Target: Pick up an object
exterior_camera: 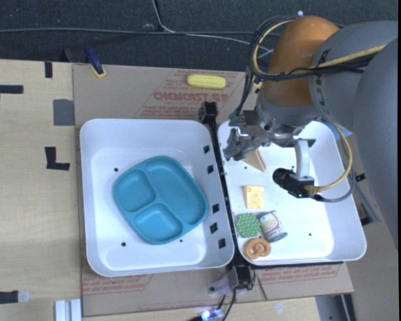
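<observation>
Nearest the lens, a pretzel (257, 248), a green disc (248, 225), a small can (273, 225) and a cheese square (253, 196) crowd the right bin (341, 246), within reach; I hover my gripper (235, 146) over a tan wedge (256, 159), fingers' state I cannot tell; blue tray (160, 198) sits left, ignored

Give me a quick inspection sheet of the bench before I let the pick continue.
Surface: cardboard sheet under two white bins; left bin, right bin.
Job's things: right bin holds yellow cheese slice, green piece, small can, pretzel, tan wedge.
Clutter: blue divided tray in left bin; yellow banana-like toy on the cardboard.
Grippers: pincer over right bin's upper left; finger state unclear.
Cables: black cable behind; yellow-black hoses on arm.
Surroundings: black tape marks on bench.
</observation>
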Robot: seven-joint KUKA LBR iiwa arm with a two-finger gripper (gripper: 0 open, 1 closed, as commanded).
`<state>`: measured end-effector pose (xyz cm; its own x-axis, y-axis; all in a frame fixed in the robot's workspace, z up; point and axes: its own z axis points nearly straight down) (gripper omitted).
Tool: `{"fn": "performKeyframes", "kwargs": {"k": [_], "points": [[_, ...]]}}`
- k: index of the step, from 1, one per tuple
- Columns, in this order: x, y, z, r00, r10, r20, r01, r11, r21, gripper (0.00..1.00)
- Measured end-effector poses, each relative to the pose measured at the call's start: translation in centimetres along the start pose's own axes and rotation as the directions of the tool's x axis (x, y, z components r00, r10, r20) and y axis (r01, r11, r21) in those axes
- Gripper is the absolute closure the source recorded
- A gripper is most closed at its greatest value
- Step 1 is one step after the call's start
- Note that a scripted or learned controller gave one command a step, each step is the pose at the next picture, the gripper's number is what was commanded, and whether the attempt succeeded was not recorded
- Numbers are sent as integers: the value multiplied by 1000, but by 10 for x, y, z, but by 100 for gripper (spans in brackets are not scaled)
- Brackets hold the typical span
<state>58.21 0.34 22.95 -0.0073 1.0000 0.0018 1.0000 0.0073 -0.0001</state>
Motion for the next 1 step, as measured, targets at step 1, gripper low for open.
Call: {"fn": "performKeyframes", "kwargs": {"k": [1], "points": [[51, 19, 12, 1000, 1, 1, -1, 1000, 1, 100]]}}
